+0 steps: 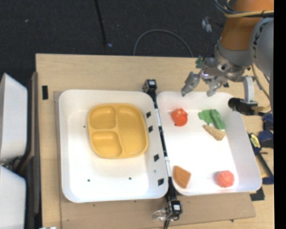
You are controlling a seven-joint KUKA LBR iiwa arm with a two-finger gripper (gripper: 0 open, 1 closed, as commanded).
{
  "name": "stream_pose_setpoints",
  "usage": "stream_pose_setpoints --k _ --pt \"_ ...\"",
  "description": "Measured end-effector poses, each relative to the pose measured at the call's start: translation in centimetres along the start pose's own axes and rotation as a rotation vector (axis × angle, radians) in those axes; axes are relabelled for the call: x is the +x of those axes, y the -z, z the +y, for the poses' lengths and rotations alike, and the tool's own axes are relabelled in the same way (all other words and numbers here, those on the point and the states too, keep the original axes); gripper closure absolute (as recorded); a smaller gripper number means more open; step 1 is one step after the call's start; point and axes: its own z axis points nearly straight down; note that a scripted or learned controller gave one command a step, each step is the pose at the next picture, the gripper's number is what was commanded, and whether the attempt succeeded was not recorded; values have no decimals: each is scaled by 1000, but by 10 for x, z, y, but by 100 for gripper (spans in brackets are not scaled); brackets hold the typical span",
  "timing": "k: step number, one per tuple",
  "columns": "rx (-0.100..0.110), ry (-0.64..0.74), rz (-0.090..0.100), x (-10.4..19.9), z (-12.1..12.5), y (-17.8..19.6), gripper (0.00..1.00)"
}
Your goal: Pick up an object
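over the far rim of the right bin: gripper [202,86] hung there, at the end of the grey arm [239,37] with its orange band.
jaws: spread apart, nothing between them; one finger [190,85] toward the bins' divide, the other [215,87] toward the arm's side.
right bin [200,162]: white, shallow, lying mostly nearer the camera than the jaws.
red tomato-like piece [179,117]: just below the jaws and a little toward the left bin, apart from both fingers.
green leafy piece [212,118]: just below the jaws on the arm's side, not touched by them.
tan wedge [215,132]: touching the near end of the green piece, farther from the jaws.
orange-brown slice [182,176]: well apart from the jaws, at the bin's near edge by the divide.
pink-red round piece [225,178]: well apart from the jaws, in the near corner on the arm's side.
left bin [76,175]: beside the right one, away from the jaws.
yellow divided plate [117,130]: three compartments, lying in the left bin, well apart from the jaws.
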Motion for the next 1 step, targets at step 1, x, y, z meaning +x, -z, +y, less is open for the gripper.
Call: stream_pose_setpoints --k 1 --pt "-14 1 0 0 2 9 0"
